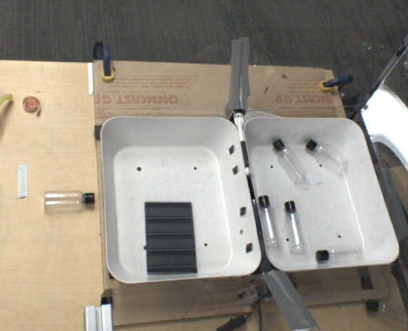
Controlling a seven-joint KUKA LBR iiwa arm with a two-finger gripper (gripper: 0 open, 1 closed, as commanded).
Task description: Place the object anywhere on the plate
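The vials (267, 221) lay in the right bin (336, 205), with the dark plate (169, 238) at their 9 o'clock. The nearest two pointed from 12 to 6. I could not tell the gripper's state.

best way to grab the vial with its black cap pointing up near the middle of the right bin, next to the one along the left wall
Grip the vial across the middle of its clear body, coming straight down from above. It lies flat and runs near-far in the right bin, so the fingers should close on its left and right sides. The neighbouring vial lies close on its left, so that finger has little room. This is a judgement.
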